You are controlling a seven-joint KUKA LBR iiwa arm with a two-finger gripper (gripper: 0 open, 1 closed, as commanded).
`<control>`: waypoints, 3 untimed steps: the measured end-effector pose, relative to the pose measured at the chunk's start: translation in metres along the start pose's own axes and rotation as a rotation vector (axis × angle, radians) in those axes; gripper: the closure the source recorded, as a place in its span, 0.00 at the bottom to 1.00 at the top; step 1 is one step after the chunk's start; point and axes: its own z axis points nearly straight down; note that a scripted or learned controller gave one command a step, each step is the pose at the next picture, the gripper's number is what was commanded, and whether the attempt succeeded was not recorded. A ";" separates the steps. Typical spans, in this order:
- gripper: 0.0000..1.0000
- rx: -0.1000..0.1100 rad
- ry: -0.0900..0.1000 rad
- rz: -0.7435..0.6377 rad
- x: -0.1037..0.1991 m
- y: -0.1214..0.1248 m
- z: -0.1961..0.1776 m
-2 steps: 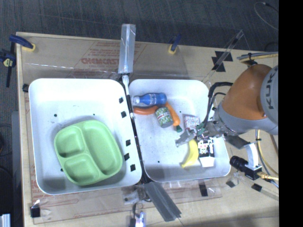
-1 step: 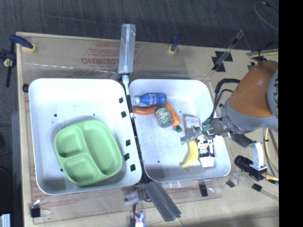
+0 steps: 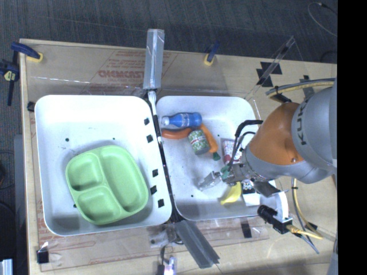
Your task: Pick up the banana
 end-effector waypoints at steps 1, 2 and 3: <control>0.00 -0.001 -0.001 -0.011 -0.001 0.000 0.000; 0.00 0.002 0.001 -0.020 0.010 0.000 0.000; 1.00 0.003 0.002 -0.026 0.010 0.001 -0.009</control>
